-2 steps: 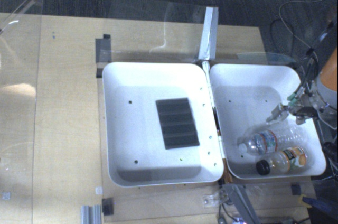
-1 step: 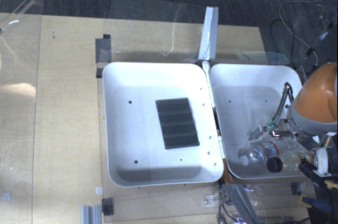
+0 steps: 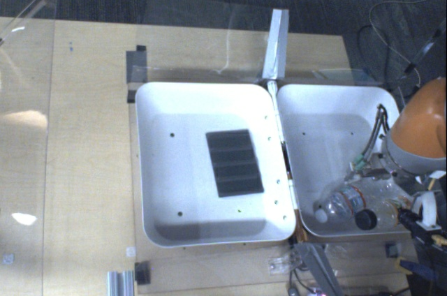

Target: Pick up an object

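A clear plastic bottle (image 3: 341, 204) with a white cap lies on its side in the right bin (image 3: 314, 127), near the front wall. A small round black thing (image 3: 365, 219) sits against the bottle's right end. My gripper (image 3: 369, 172) hangs low in the right bin, just above and to the right of the bottle, below the orange band (image 3: 422, 123) of the arm. Cables and the wrist hide the gripper's tip. A flat black ribbed block (image 3: 235, 162) lies in the middle of the left bin (image 3: 160, 148), far from the gripper.
A narrow ridge where the two bins meet (image 3: 279, 148) runs between them. An upright grey post (image 3: 276, 43) stands behind that ridge. Clear plastic sheets (image 3: 35, 113) cover the bench at left.
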